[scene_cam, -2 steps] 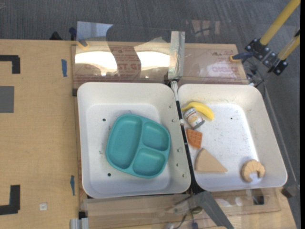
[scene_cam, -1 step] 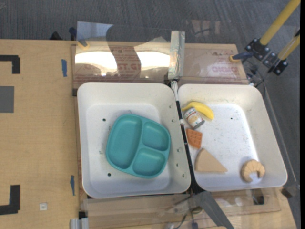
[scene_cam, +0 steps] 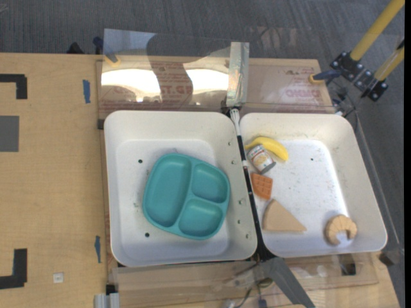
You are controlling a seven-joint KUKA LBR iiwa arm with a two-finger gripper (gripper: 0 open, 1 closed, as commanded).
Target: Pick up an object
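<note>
We judge pick not yet begun. Gripper state: we cannot tell. Right bin holds 5 items; croissant, near right, stands clearest for descent.

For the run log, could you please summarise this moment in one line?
left bin: teal three-compartment plastic plate | right bin: yellow banana, small jar, orange square, tan wedge, croissant | nothing lifted

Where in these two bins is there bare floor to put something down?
Right bin: the wide middle, between the banana and the croissant. Its left edge is crowded: banana, small jar, orange cracker, tan wedge. Left bin: only strips around the teal divided plate.
</note>
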